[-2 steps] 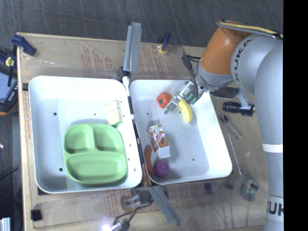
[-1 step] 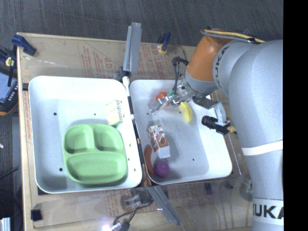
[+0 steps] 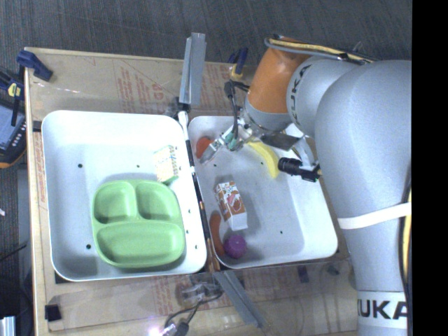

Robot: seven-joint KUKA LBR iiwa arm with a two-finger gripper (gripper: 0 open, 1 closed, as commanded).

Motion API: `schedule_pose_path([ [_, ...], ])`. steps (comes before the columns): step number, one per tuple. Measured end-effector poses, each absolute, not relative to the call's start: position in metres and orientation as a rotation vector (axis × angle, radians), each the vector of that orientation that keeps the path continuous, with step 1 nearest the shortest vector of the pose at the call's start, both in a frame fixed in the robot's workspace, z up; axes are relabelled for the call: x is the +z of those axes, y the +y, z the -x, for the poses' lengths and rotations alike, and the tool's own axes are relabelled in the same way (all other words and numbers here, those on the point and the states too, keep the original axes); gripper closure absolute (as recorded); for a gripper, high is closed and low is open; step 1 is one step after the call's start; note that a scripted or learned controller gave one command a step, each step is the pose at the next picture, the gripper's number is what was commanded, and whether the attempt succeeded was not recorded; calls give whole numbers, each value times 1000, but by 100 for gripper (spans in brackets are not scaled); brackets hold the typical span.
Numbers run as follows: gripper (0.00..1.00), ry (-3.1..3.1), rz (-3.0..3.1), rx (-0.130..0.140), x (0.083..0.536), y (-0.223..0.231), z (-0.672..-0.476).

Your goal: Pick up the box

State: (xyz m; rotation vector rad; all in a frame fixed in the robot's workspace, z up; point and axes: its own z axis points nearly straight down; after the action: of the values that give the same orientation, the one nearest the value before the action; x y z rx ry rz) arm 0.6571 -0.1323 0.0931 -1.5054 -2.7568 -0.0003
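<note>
Your box [image 3: 232, 204] lies flat near the middle of the right bin [image 3: 318, 215], well apart from the gripper [image 3: 225, 142], which hovers over that bin's far-left corner beside a red thing [image 3: 203, 145]; you cannot tell from here whether it is open or closed, and nothing shows in its grip. Watch for a miss or a wrong pick; the purple ball [image 3: 235, 245] sits just below the box, the banana [image 3: 267, 158] lies above it, and a descent off-centre could nudge the box toward the left wall. You have bare floor to the box's right; the left side is tighter.
</note>
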Motion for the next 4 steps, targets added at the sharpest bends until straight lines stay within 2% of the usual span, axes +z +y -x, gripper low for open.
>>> schedule_pose_path([
  [1,0,-2632,1718,15,94,-116,-656],
  [2,100,-2633,1708,8,103,-112,-656],
  [3,100,-2502,1899,1,193,-79,-634],
  [4,100,-2242,2200,0,204,-100,-657],
])
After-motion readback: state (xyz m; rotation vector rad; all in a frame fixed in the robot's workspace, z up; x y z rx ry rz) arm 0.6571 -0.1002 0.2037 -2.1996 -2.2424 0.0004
